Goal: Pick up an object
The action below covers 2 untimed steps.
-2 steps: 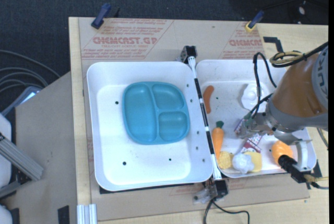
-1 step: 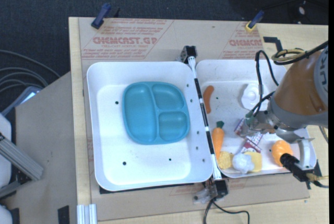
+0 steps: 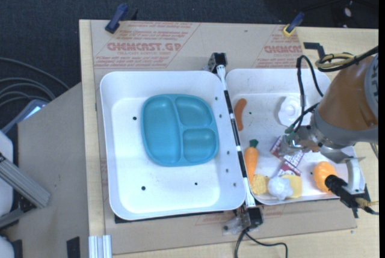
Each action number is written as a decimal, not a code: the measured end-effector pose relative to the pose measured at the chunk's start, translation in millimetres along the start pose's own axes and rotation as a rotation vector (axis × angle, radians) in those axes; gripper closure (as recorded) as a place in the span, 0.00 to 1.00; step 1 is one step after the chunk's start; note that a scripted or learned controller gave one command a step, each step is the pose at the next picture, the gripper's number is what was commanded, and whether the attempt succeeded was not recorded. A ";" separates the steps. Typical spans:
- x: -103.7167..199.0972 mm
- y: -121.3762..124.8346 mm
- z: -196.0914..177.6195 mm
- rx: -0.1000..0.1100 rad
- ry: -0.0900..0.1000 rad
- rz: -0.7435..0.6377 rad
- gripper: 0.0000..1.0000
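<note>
The right bin (image 3: 264, 79) holds several small items. A reddish sausage (image 3: 240, 113) lies at its left wall, with a carrot (image 3: 251, 158) below it. Along the front edge lie a yellow crumbly piece (image 3: 260, 184), a grey-white ball (image 3: 278, 187) and a yellow wedge (image 3: 295, 184). An orange fruit (image 3: 323, 175) rests at the front right, and a white cup (image 3: 289, 110) stands near the back. My gripper (image 3: 293, 142) hangs low over a red-and-white packet (image 3: 289, 157) in the middle of this bin, and the arm (image 3: 349, 106) covers the bin's right side.
A blue divided plate (image 3: 179, 129) lies in the left bin (image 3: 120, 178). A black divider rail (image 3: 231, 130) runs between the bins. Clamps sit on the bench's back edge (image 3: 116, 18). Cables (image 3: 313, 61) loop above the arm.
</note>
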<state>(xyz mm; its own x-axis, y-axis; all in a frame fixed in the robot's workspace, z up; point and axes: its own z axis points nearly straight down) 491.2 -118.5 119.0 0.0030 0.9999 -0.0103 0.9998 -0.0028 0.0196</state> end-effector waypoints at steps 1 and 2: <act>-1.9 -9.5 30.9 0.010 0.010 -0.004 1.00; -1.8 -9.1 21.2 0.009 0.009 -0.004 1.00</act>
<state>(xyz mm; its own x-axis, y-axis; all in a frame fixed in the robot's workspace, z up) 482.5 -120.5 97.6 -0.0010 1.0000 -0.0014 0.9999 0.0010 0.0103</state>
